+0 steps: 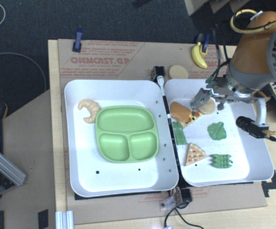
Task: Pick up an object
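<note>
- Hovering over the far corner of the right bin [252,173], the gripper [209,98] sits above a crowded cluster; whether it is open or clamped, I cannot tell.
- Candidates lie below: brown bun [180,111], round cracker [207,108], green leaf [217,130], pizza slice [194,153].
- Risk: descending between bun and cracker could nudge both aside and come up empty.
- Bin wall is near, so a scrape seems possible.

Red print reading "CHEMCAST GP" on the brown protective sheet [104,56] covering the desk, at 12 o'clock from the left white bin [76,128]; smaller red lines illegible.
</note>
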{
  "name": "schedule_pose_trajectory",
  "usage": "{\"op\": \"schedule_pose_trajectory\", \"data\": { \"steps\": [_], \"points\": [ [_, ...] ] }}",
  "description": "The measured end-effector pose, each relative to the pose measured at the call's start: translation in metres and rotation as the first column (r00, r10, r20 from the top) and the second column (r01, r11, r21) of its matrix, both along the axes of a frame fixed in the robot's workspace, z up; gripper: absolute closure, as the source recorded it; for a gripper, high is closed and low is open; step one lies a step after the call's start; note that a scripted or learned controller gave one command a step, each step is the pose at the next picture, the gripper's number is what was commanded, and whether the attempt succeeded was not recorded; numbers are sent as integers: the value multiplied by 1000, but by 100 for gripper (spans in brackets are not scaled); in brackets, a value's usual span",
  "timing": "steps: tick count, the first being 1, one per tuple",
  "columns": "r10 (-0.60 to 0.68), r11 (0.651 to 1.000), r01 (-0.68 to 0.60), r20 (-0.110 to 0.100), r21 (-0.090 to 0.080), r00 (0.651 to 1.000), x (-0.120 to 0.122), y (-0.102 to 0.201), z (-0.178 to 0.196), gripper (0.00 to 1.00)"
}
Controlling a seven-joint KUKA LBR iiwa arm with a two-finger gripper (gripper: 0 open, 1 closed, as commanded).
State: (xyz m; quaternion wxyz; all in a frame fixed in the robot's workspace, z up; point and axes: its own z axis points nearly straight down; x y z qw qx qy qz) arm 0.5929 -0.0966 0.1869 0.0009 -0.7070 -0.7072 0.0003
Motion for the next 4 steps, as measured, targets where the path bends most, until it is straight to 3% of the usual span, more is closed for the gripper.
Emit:
{"op": "schedule_pose_trajectory", "data": {
  "steps": [1, 2, 3, 4],
  "points": [
    [8, 1000, -8, -6, 5, 1000, -66, 97, -3, 0],
    [4, 1000, -4, 8, 2, 1000, -114, 129, 76, 0],
    [1, 1000, -1, 4, -1, 1000, -113, 127, 83, 100],
    [0, 1000, 0, 5, 0, 1000, -113, 128, 93, 100]
  ]
}}
